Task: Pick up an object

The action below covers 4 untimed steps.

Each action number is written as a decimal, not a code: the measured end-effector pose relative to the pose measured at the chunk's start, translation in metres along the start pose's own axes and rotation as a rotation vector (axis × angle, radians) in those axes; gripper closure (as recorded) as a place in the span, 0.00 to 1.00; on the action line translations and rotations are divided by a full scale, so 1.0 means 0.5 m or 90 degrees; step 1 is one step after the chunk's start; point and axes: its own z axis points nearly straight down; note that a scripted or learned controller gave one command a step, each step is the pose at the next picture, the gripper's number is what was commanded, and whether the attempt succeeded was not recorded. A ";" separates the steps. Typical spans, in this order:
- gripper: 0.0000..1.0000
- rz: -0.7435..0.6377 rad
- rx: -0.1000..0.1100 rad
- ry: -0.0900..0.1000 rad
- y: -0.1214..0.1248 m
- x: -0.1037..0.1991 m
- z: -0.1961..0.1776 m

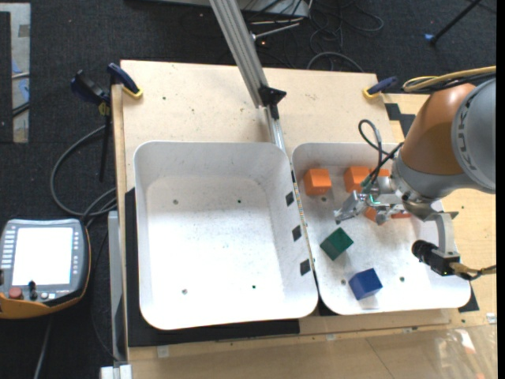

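The right bin (pixel 426 290) holds several blocks. An orange block (pixel 319 181) lies near its back left, and a second orange block (pixel 356 178) sits just to its right, partly covered by the gripper. A green block (pixel 337 243) rests near the bin's middle left and a blue block (pixel 365 283) near the front. My gripper (pixel 363 210) hovers low over the bin's middle, just in front of the second orange block and up and to the right of the green one. Its fingers (pixel 347 210) stand apart, open, with nothing between them.
The left bin (pixel 158 164) lies beside the right one, with a shared raised wall (pixel 300 227) between them. A metal pole (pixel 241 42) slants over the bench's back. A small orange patch (pixel 400 214) shows under the wrist. The arm's body (pixel 450 144) overhangs the right bin's back right.
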 end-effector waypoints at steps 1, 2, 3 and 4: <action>0.00 0.000 0.000 0.000 0.000 0.000 0.000; 0.00 0.000 0.000 0.000 0.000 0.000 0.000; 0.00 0.000 0.000 0.000 0.000 0.000 0.000; 0.00 -0.003 -0.002 -0.001 0.070 -0.002 -0.003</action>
